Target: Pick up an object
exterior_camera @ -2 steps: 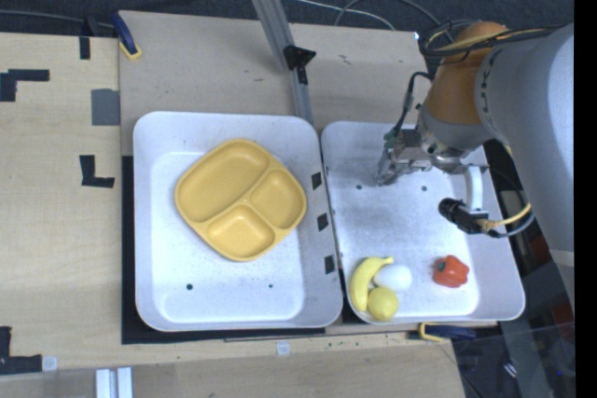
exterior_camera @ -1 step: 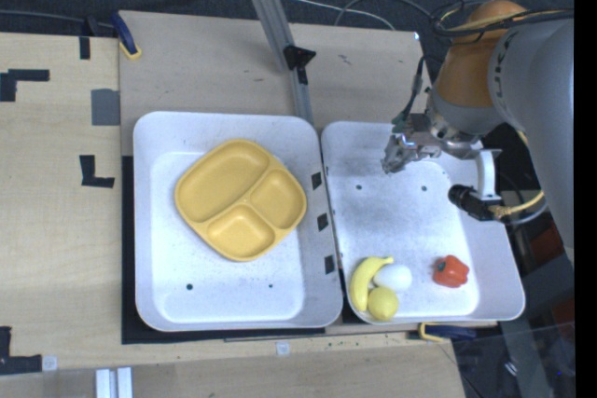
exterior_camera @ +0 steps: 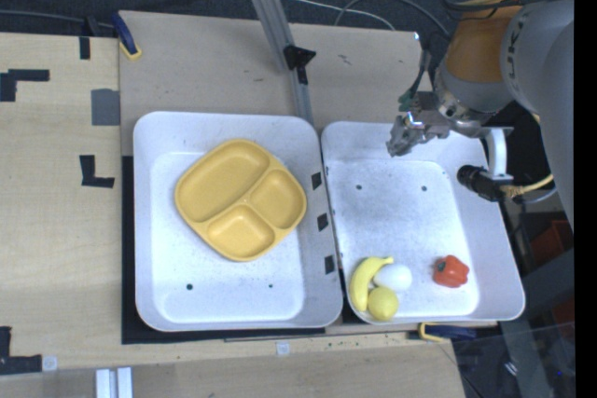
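Fruit sits at the near edge of the right bin [exterior_camera: 485, 228]: a banana [exterior_camera: 367, 275], a lemon [exterior_camera: 382, 302] tucked against its lower end, a white egg [exterior_camera: 395, 277] touching both, and a red pepper [exterior_camera: 451, 271] a little apart on the side toward my arm. All four lie well away from my gripper [exterior_camera: 403, 137], which hangs over the far rim of that same bin, at the opposite end of its floor. Nothing is in its grasp; it is small and dark in this view, and I cannot tell how far it is spread.

From the gripper, the cluster lies straight toward the camera, across the speckled bare floor of the bin. The pepper lies toward the camera too, but off to the arm's side. Banana's long axis runs roughly along that same line, curving from its tip nearest me down to the lemon. I judge the pepper the cleaner target, since it stands alone, while the other three crowd each other and the bin's near corner.

Beyond the divider, farther from me still, the left bin [exterior_camera: 159, 294] holds a yellow tray [exterior_camera: 240, 198] with three compartments. A grey pole [exterior_camera: 269, 0] slants in over the bench [exterior_camera: 56, 200] behind both bins.

No pick has begun; my approach is still to come.
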